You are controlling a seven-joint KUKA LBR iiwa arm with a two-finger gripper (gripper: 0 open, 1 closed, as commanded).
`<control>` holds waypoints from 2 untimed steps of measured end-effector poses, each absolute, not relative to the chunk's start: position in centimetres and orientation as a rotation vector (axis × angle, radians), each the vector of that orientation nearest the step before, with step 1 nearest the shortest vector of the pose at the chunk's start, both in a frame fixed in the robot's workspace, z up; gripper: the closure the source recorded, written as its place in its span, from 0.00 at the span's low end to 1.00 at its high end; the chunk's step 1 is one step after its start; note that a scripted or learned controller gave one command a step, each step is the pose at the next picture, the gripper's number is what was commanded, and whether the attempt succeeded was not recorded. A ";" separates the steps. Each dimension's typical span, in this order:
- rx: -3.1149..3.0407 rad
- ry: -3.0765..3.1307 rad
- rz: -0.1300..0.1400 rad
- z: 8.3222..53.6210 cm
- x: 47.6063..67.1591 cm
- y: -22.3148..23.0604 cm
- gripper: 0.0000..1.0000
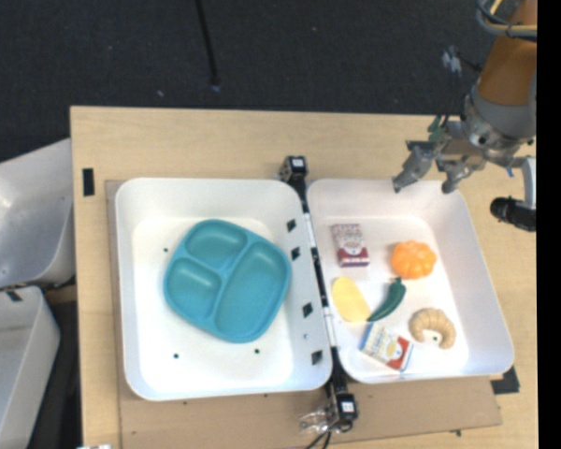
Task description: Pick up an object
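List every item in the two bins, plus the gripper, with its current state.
gripper: fingers spread open, holding nothing, above the right bin's far edge
blue divided plate: flat in the left bin, nothing on it
small red carton: lying flat
orange pepper: resting free
yellow lemon: resting, beside the green chili
green chili: lying flat
croissant: lying flat
white and red packet: lying flat

Wooden bench carries two white bins: left bin, right bin, touching mid-bench.
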State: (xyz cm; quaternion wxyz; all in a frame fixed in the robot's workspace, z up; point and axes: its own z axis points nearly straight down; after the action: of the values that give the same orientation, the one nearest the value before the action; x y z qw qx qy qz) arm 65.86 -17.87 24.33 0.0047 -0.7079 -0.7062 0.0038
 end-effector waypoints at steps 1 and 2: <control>-2.222 -2.223 -0.002 25.3 66.1 -17.8 0.00; -2.220 -2.220 0.005 19.0 66.3 -18.0 0.00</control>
State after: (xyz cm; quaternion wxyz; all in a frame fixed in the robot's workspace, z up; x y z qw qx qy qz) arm 66.32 -18.00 18.98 0.0008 -0.7071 -0.7071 0.0017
